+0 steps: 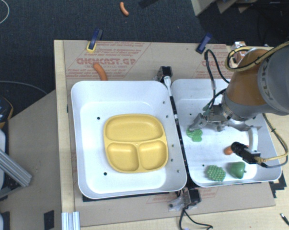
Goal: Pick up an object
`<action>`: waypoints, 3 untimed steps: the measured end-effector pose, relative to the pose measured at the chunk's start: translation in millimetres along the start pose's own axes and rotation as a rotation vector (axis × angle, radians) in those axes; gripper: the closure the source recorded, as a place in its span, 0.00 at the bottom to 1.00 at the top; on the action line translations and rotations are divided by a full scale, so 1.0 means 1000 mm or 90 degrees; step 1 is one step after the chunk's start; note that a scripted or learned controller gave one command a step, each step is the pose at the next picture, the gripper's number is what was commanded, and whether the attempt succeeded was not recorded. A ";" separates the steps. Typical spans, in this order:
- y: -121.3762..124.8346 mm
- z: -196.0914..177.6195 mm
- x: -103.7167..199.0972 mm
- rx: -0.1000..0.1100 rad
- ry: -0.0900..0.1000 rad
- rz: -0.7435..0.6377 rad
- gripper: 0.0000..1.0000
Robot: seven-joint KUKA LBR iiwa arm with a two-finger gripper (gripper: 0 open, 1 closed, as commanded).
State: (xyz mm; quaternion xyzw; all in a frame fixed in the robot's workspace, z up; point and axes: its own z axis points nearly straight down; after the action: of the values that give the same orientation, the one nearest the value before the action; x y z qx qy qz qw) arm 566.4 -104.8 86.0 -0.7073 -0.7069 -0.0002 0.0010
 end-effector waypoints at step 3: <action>0.007 -0.108 0.011 -0.005 -0.002 -0.002 1.00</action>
State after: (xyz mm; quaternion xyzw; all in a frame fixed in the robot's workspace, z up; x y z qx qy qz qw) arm 573.9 -94.4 194.3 -0.7065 -0.7077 -0.0020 -0.0032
